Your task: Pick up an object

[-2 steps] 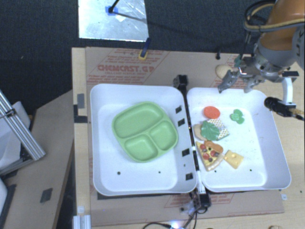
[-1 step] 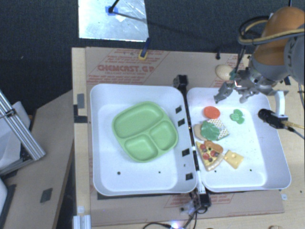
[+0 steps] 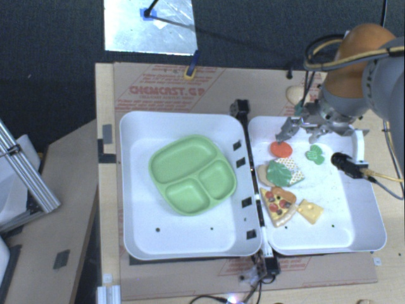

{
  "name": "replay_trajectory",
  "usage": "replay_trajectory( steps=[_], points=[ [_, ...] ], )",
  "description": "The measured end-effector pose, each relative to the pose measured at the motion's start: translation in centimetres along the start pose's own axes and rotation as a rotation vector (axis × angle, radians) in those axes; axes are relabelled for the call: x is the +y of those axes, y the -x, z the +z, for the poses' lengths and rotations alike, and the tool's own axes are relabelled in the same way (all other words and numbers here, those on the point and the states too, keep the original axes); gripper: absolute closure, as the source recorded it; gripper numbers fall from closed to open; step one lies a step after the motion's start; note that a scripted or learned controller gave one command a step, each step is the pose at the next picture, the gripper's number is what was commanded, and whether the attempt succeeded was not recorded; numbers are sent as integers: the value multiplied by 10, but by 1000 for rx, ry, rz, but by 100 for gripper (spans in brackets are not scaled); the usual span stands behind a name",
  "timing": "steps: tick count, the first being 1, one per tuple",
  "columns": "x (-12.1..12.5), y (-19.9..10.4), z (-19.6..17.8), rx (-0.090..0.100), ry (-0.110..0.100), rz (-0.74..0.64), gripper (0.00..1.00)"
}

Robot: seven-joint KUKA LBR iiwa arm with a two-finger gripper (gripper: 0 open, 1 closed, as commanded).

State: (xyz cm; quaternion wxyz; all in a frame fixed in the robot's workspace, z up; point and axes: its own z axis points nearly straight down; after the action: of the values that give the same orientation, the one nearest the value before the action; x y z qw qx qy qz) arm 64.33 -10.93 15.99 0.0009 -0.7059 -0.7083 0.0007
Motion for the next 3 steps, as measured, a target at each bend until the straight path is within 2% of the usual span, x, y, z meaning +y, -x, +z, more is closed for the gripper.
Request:
replay_trajectory(
  steps=[1,2,3],
  points=[
    [-4,9,54,0,0,3,0],
    [-3,9,76,0,2,2,0],
    [-2,9,64,0,4,2,100]
  ],
)
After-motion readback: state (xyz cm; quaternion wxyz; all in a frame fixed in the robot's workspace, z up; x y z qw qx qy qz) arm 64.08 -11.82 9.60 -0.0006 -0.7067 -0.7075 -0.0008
